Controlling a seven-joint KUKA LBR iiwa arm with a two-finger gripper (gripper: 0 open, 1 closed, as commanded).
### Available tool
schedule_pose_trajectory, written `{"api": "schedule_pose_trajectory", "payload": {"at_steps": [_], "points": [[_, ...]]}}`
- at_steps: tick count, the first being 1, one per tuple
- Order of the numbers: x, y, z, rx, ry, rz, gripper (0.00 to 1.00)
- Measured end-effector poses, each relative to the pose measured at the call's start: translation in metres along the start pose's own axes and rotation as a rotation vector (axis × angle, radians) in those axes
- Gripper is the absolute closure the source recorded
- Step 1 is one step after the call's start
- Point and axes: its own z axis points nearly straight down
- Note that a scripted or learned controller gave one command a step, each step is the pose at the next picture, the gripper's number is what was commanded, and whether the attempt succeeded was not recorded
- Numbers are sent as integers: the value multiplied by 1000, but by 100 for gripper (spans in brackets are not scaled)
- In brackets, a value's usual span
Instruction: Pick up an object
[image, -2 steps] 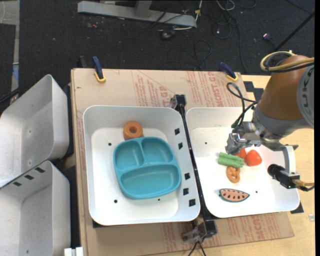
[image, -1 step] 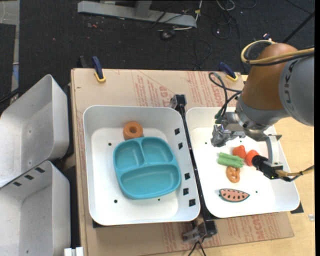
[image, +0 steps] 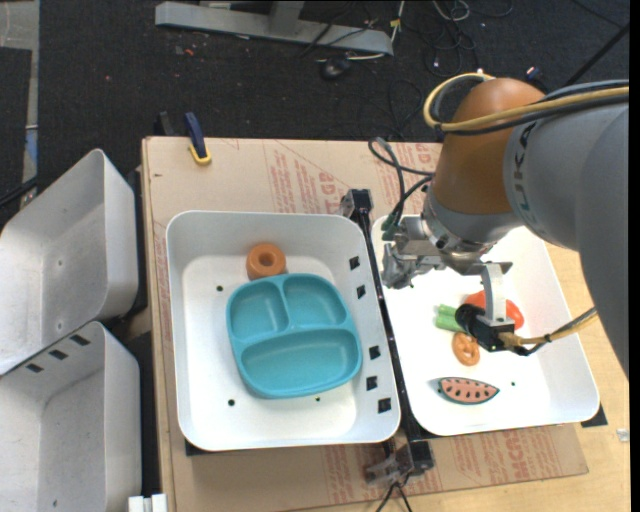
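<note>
Green is where I'd aim first: a short green piece (image: 447, 318) lies in the right bin (image: 545, 395), right of mid-frame, and it is the item nearest the claw (image: 400, 262). The claw hangs over that bin's upper left corner, close to the wall it shares with the left bin (image: 190, 300). From this slanted view I cannot tell whether it is wide or narrow.

From the claw, the green piece lies down and to the right in the frame, near but apart. Its long axis seems to run roughly left to right, though wrist hardware covers its right end. A red piece (image: 507, 310) sits to its right and an orange pretzel shape (image: 466, 348) just below. A watermelon slice (image: 466, 389) lies alone lower still, also lengthwise across the frame.

My judgement is that the slice offers the cleaner grab and the green piece the shorter travel. The teal plate (image: 293, 335) and orange ring (image: 266, 261) sit across the wall, in the left bin.
</note>
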Motion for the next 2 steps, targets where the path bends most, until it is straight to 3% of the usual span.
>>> {"api": "schedule_pose_trajectory", "payload": {"at_steps": [2], "points": [[88, 29, -4, 0, -1, 1, 100]]}}
